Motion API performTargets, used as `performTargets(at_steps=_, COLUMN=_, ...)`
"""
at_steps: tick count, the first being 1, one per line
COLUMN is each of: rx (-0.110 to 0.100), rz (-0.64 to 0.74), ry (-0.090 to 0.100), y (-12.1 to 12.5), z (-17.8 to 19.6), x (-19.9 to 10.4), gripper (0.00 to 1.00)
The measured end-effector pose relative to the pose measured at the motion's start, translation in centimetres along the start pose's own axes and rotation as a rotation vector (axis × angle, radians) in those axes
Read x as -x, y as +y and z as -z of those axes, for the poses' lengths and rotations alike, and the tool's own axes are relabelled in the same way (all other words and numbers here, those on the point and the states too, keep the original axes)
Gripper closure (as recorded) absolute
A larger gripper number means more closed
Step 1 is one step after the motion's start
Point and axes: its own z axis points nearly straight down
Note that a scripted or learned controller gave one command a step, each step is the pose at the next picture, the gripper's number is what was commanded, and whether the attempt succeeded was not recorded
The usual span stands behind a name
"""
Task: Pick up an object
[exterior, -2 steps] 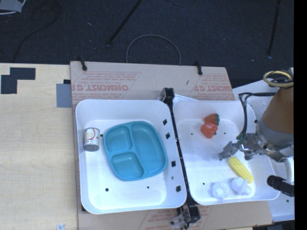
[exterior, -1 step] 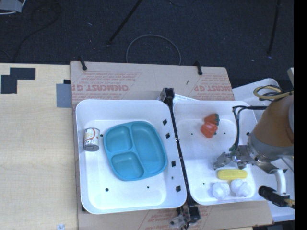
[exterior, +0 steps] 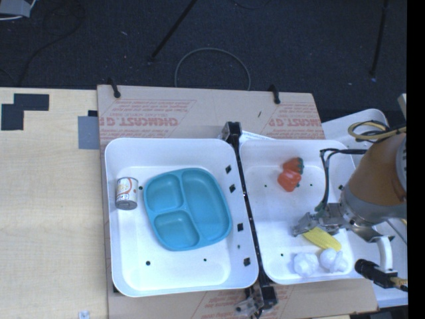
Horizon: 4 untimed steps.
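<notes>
Cardboard-backed bench, glossy white right bin (exterior: 279,153): metal gripper (exterior: 311,227) touching ridged yellow corn (exterior: 323,238), grip state unclear.

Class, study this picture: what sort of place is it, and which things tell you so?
Probably a robotics lab test bench: a robot arm reaches over two white bins, which hold toy-like items such as a blue divided plate, and cables trail across the dark floor.

red print reading "chemcast", seen upside down and repeated, runs along the cardboard sheet (exterior: 199,115) beneath the bins; the small can (exterior: 126,193) bears an unreadable label.
</notes>
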Motion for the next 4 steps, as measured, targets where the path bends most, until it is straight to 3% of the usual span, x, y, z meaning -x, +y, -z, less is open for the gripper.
performTargets(at_steps=1, rx=0.002, rz=-0.004, ry=0.0, y=0.1, z=1.1, x=0.1, gripper=1.0)
performTargets(at_steps=4, rx=0.006, rz=0.003, ry=-0.003, y=0.8, z=18.5, x=-0.4, gripper=1.0)
